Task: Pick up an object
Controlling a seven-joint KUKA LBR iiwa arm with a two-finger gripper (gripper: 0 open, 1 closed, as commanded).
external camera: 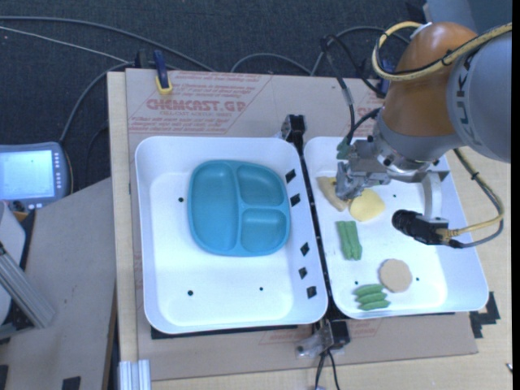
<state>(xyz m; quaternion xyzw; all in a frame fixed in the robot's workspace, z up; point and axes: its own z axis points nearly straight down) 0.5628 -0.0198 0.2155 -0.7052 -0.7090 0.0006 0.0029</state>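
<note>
My gripper (347,187) hangs low over the back left of the right bin (463,287). It sits just above a pale yellow wedge (327,192) and beside a yellow round piece (367,207). In front of it lie a green bean-like stick (349,240), a tan round cookie (396,275) and a green pea pod (371,296). Nothing shows between the fingers.
A blue sectioned plate (239,207) lies in the left bin (162,291). A black divider with clips (302,218) runs between the bins. The bench edge and loose cables lie beyond the bins at the back.
</note>
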